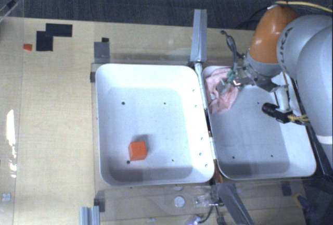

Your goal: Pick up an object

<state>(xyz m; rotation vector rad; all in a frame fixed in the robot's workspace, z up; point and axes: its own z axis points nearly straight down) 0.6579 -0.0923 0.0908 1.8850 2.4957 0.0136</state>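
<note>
Two white bins sit side by side on the tabletop [57,130], and no brand, label or writing can be read anywhere. In the right bin [270,166], the claw [232,81] sits at the top left corner, right over a crumpled pink cloth [217,95] and touching it; how wide it stands I cannot tell. That cloth lies bunched against the wall shared with the left bin [151,75]. A small orange block [138,150] rests near the lower middle of the left bin, well apart.
</note>
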